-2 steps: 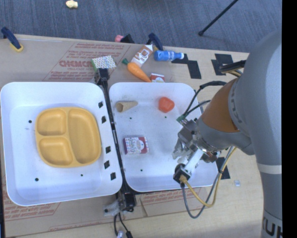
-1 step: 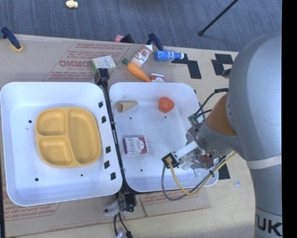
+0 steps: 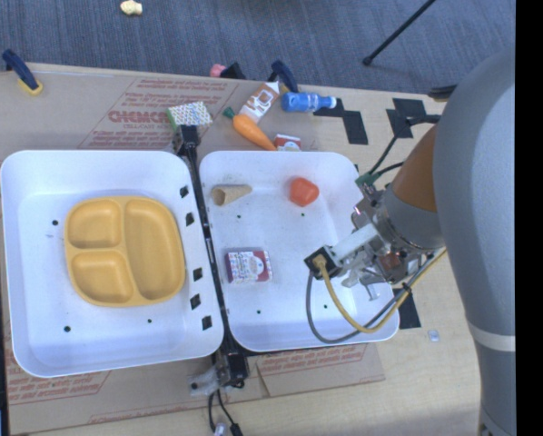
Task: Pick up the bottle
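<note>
A small blue bottle (image 3: 306, 103) with a white cap lies on its side on the cardboard behind the right bin (image 3: 281, 334). Beside it, to the left, lies a white bottle (image 3: 258, 103) with an orange label and a green cap. My gripper (image 3: 370, 275) hangs low over the right edge of the right bin, under the grey arm with its orange band. It is well in front of both bottles and touches neither. A yellow cable loops beneath it. Nothing shows in its grasp.
In the right bin lie a tan cone (image 3: 231, 193), a red-orange round piece (image 3: 302, 191) and a small red packet (image 3: 248, 266). The left bin (image 3: 26, 334) holds a yellow divided plate (image 3: 124, 249). A carrot (image 3: 252, 133), a red box (image 3: 288, 141) and a green-white box (image 3: 190, 114) lie behind the bins.
</note>
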Controlling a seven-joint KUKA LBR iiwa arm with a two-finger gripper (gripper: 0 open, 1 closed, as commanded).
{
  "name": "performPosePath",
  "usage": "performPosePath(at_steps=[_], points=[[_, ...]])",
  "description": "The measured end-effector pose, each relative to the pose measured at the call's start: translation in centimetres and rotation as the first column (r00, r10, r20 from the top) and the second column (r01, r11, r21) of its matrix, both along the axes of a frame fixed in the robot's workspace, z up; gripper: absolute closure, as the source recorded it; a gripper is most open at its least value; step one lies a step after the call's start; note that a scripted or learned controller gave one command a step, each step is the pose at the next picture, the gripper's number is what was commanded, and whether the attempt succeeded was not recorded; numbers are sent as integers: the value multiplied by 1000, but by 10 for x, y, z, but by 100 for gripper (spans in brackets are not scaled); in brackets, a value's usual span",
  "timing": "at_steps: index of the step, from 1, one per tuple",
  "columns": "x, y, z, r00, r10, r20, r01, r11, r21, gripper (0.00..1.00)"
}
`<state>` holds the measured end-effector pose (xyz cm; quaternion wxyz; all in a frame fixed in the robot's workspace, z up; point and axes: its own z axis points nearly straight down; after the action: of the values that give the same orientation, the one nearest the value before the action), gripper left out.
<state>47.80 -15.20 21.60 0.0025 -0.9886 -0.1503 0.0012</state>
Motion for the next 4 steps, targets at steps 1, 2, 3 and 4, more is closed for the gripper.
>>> performPosePath(at_steps=[1,2,3,4], points=[[-2,-53,7,982,190,0,-190,982,-1,100],[-2,-3,-64,978,208,-1,-208,978,1,100],[-2,-31,-69,999,39,-1,-39,999,-1,100],[-2,-29,-2,998,-69,0,69,998,0,100]])
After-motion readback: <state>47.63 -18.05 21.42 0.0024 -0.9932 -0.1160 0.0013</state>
